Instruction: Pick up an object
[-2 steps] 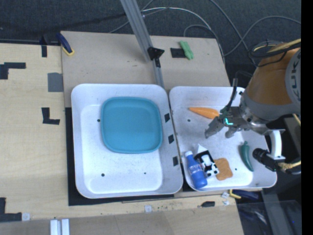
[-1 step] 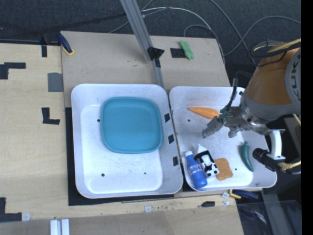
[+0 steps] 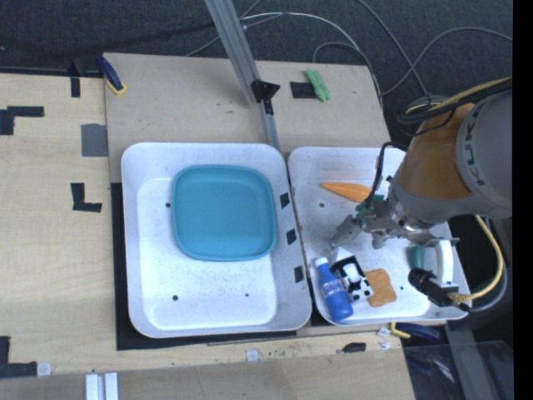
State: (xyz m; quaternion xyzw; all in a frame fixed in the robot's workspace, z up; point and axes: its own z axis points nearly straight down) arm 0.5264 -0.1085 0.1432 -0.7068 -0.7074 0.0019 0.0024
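Now | jaws [image 3: 346, 233] low in right bin [image 3: 306, 223], apart or together: cannot tell | blue bottle [image 3: 333, 292] just below, near front wall: light, stiff, slippery, grip mid-body | orange carrot [image 3: 348, 191] behind | teal plate [image 3: 224, 212] in left bin [image 3: 150, 302]

A turquoise square plate [image 3: 224, 212] lies in the white left bin [image 3: 150, 307]; the white right bin [image 3: 312, 169] holds an orange carrot [image 3: 348, 191], a blue bottle [image 3: 333, 291], a black-and-white block [image 3: 353, 276] and a tan-orange cracker-like piece [image 3: 382, 287]. The grey arm [image 3: 491, 152] wears an orange band [image 3: 433, 161], and a green marker [image 3: 317, 85] rests on the beige bench [image 3: 183, 98].
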